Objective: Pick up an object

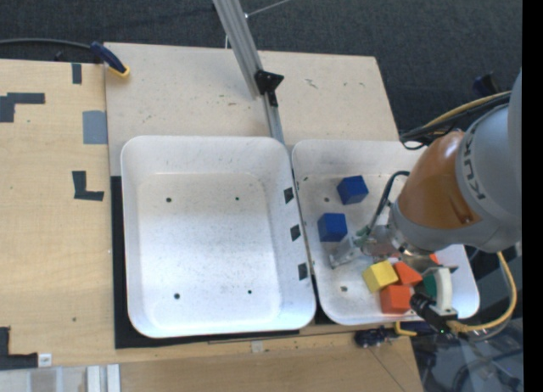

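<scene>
Orange block [395,299] lies near the pincer [344,254]; whether it is apart is unclear

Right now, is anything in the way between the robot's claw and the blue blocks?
Nothing visible is. The metal two-finger gripper sits low in the right white plastic bin, just below the nearer small blue cube, with bare bin floor between them. The second blue cube lies farther up.

Grey arm [496,170] reaches in from the right, orange band [433,182] above the wrist. Gripper [344,254] angled down and leftward, fingers [339,256] low, ahead of the wrist.
</scene>
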Action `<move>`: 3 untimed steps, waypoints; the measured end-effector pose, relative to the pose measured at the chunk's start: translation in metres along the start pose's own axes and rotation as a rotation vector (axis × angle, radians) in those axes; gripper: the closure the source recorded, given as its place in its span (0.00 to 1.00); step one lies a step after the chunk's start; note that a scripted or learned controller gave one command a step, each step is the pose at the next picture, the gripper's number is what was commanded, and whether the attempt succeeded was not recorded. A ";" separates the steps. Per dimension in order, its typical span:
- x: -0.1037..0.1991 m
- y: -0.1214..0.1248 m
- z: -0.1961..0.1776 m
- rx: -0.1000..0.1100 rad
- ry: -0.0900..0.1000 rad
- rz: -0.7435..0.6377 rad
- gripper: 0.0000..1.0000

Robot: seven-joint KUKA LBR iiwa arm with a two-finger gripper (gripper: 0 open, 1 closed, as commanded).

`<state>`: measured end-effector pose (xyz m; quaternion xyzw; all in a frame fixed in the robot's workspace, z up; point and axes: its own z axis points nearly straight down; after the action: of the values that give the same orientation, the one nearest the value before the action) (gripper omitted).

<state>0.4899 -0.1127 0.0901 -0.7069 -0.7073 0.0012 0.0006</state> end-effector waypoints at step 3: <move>-0.002 -0.007 -0.114 -0.007 0.000 0.000 1.00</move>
<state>0.4834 -0.1145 0.2041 -0.7068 -0.7074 -0.0011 -0.0019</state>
